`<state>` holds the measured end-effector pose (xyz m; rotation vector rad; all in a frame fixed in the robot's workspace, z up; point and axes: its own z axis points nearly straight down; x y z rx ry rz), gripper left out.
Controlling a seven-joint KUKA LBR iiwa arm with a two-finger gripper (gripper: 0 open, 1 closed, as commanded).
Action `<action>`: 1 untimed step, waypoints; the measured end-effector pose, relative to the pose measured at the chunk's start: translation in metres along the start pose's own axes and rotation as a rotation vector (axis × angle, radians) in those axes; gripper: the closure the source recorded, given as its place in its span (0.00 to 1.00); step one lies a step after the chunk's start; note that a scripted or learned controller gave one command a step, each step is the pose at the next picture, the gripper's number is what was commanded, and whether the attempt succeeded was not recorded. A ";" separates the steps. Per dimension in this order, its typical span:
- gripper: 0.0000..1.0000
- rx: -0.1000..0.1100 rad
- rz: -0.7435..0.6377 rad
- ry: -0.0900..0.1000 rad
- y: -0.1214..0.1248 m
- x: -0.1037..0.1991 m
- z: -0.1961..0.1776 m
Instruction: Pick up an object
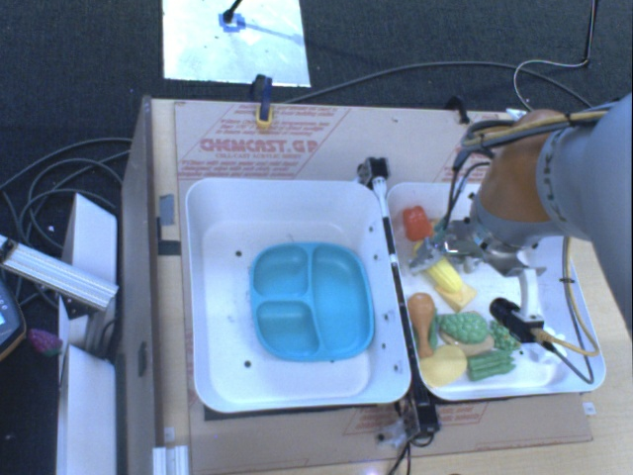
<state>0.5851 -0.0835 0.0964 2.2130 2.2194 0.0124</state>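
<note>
Nearest the cam, bottom of right bin [579,310]: toy food pile. Green bean-like piece [490,365] at the front, yellow lemon-ish piece [444,366] just beside it to the left, green broccoli-type piece [463,326] on a tan slab above those. Orange carrot [423,317] lies along the bin's left wall, touching the pile. Yellow corn cob [450,281] sits above the broccoli; red piece, prob a pepper or strawberry [416,223], near the top-left corner, apart from the rest.

Gripper [442,248] is down in the right bin, between the red piece and the corn, right at the corn's upper end. Finger spread not readable from here, and can't tell if anything is held. Grey arm w/ orange band [514,181] comes in from the right, cables trailing over the bin.

Left bin [213,206]: blue 3-compartment plate [312,300], roughly centred. Both bins sit on a cardboard sheet [297,137]. Yellow-and-blue clamp [263,102] at the sheet's far edge.
</note>
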 end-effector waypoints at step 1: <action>1.00 0.008 0.000 0.000 -0.002 0.000 -0.007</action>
